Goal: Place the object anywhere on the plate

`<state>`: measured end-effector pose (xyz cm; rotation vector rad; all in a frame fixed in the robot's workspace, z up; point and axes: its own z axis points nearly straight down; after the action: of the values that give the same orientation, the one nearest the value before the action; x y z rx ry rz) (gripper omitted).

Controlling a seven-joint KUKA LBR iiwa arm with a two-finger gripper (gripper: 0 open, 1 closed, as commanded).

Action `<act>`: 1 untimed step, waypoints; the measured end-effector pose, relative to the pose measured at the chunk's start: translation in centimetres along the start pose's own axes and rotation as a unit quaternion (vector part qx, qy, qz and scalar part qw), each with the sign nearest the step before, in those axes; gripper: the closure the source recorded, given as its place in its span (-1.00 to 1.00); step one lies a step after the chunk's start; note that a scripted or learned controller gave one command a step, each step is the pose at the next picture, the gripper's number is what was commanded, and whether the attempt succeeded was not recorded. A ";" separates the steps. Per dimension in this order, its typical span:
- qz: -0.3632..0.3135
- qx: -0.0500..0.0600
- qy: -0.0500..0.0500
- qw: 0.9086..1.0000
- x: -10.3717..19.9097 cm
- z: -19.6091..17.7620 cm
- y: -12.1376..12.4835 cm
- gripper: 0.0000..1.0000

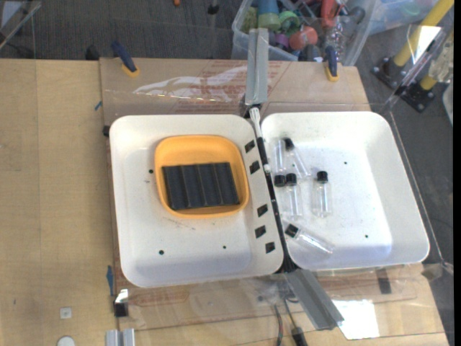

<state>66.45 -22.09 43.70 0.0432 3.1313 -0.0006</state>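
Observation:
An orange plate (167,152) sits in the left white bin (137,244), and a dark ribbed rectangular block (200,186) lies flat on it. In the right white bin (367,215) lie several clear vials with black caps: one near the top (289,148), one upright-looking in the middle (321,191), two by the divider (286,186), and one tilted low down (308,239).
A clear tub of colourful toys (306,13) stands behind the bins. Blue clamps (124,58) hold cardboard at the back. A metal bar (256,71) runs along the divider between bins. Wooden bench (43,193) extends left.

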 end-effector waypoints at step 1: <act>0.005 0.000 0.000 1.000 -0.2 0.0 -0.3 1.00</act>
<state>66.66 -22.38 43.71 0.0601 3.1304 0.0002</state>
